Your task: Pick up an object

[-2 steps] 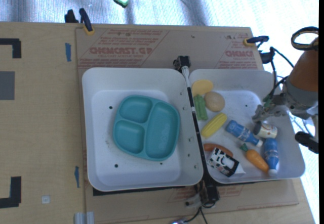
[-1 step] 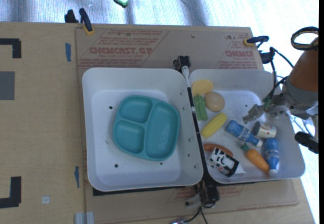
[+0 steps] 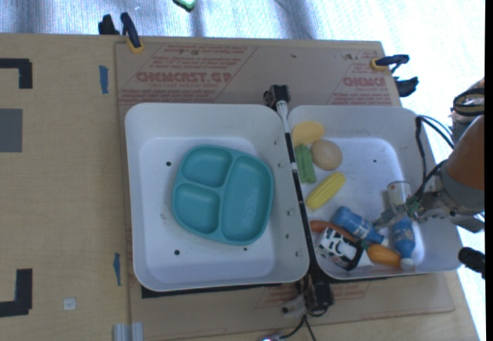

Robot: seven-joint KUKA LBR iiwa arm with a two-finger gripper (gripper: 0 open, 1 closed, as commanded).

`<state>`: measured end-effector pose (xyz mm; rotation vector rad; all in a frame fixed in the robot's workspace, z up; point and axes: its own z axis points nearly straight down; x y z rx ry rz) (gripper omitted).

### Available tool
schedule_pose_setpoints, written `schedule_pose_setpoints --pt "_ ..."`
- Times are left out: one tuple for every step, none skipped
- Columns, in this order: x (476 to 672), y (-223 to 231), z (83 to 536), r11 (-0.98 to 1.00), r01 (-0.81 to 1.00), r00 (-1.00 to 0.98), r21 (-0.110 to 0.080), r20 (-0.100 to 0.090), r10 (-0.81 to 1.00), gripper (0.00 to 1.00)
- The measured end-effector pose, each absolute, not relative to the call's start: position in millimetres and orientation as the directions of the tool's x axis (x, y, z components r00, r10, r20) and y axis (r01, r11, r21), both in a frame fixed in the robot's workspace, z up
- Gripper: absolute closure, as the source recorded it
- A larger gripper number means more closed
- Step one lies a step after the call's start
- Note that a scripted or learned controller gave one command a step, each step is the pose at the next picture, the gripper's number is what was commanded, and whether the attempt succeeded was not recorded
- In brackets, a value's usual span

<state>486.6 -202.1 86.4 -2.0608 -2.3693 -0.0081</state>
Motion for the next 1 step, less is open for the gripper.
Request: schedule_pose_setpoints --pt "488.0 -205.3 97.0 0.136 0.991 -0.136 0.009 -0.005 0.991 1.0"
